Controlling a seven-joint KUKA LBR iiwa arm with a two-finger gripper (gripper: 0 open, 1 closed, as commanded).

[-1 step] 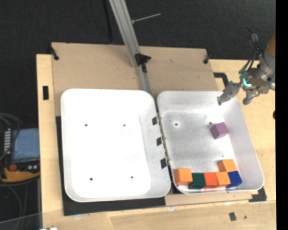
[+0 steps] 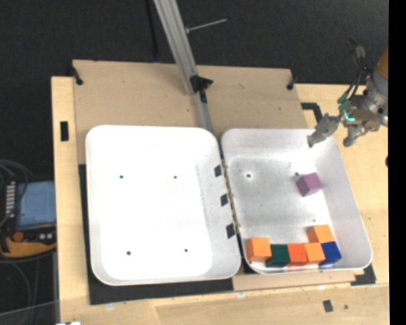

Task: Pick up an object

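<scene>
A purple block (image 2: 308, 183) lies alone in the right bin (image 2: 271, 161), toward its far right side. Along that bin's near edge sits a row of blocks: an orange block (image 2: 258, 248), a green block (image 2: 279, 254), a red-orange block (image 2: 297, 252), another orange block (image 2: 317, 239) and a blue block (image 2: 330, 251). My gripper (image 2: 335, 133) hovers over the bin's far right corner, above and to the right of the purple block. Its two fingers (image 2: 319, 133) are spread apart with nothing between them.
The left bin (image 2: 155, 202) sits beside the right one, joined by dark clips (image 2: 224, 198). A slanted metal rail (image 2: 179, 46) runs from the top down to the bins' far edge. Cables and a blue box (image 2: 34, 205) lie off the bench's left side.
</scene>
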